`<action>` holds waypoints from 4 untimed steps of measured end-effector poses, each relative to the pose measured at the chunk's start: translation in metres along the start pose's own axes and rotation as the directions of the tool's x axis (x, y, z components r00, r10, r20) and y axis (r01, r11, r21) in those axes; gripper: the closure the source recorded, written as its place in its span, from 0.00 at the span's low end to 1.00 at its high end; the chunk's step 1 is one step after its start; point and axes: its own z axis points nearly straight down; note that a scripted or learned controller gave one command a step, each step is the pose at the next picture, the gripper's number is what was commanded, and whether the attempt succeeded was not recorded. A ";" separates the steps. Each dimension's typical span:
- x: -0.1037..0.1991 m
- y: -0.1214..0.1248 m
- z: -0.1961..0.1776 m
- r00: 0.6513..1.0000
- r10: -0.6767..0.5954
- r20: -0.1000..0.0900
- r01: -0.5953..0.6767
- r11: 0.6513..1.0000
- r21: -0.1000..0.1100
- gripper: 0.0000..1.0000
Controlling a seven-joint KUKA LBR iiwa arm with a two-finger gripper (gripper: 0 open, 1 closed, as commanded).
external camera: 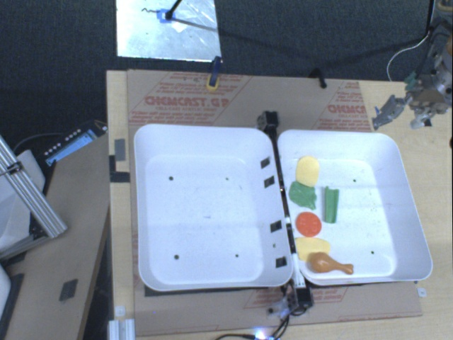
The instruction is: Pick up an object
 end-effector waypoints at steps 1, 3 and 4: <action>0.000 0.001 -0.012 1.000 -0.004 0.002 0.004 1.000 -0.004 1.00; 0.079 -0.065 0.120 1.000 0.001 -0.001 -0.001 1.000 0.002 0.00; 0.091 -0.096 0.204 1.000 0.002 -0.004 -0.002 1.000 0.008 0.00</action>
